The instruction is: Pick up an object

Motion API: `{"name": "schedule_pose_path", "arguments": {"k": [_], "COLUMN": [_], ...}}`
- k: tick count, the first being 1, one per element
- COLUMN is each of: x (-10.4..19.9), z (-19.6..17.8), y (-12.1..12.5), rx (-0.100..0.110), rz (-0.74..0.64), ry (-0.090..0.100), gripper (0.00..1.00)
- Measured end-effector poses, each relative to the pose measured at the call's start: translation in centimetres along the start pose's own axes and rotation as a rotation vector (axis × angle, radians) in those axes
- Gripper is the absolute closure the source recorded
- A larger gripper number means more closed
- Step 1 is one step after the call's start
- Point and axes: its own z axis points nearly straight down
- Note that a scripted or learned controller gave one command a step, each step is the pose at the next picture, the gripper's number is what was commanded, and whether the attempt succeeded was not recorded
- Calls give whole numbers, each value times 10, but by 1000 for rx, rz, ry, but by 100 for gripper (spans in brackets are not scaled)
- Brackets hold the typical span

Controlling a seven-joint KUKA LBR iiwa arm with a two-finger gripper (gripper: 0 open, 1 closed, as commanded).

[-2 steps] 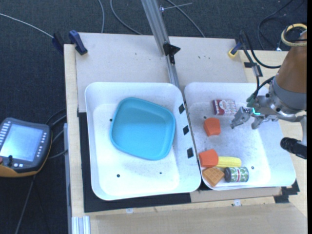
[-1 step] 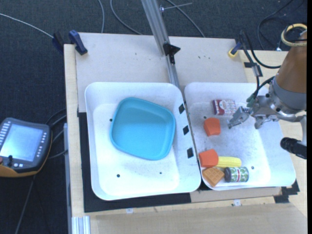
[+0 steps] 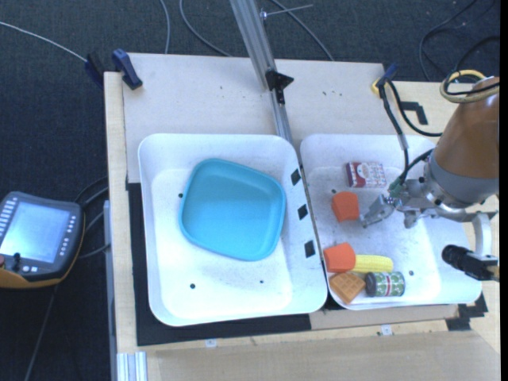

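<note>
Orange block (image 3: 345,206) was seen lying in the right bin (image 3: 421,145), in its left-central part, and it was taken as the likeliest thing to be picked. The gripper (image 3: 376,212) was found just beside it, on the side toward the arm (image 3: 468,145), so that the block lay away from the arm and a little up the view from the fingertips. No gap of any width could be made out between block and fingertip; whether they touched could not be told. Nothing was seen between the fingers, and whether they were spread or pressed together could not be told from the slanted view. The block looked roughly squarish, so no long axis was judged to matter. A short reach away from the arm was judged to be what the next move called for.

Other candidates were noted: a red-and-white packet (image 3: 364,174) farther up the view, and a cluster at the near-left corner of the bin.
</note>
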Motion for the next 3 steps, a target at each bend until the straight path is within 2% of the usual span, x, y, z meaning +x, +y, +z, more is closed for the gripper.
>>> {"name": "schedule_pose_path", "arguments": {"k": [1,2,3], "x": [-10,-9,-9], "z": [49,70,59], "y": [2,1,2], "rx": [0,-2,-5], "rz": [0,0,-1], "ry": [0,0,0], "gripper": [0,0,100]}}
